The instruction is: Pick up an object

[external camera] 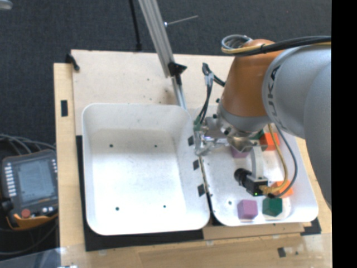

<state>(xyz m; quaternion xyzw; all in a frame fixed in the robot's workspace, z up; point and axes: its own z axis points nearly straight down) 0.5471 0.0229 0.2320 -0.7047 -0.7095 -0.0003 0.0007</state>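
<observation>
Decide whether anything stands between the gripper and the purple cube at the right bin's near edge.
Nothing visible does. The gripper hangs over the right bin, further back than the purple cube; the green cube sits beside the purple one, off that path.
</observation>
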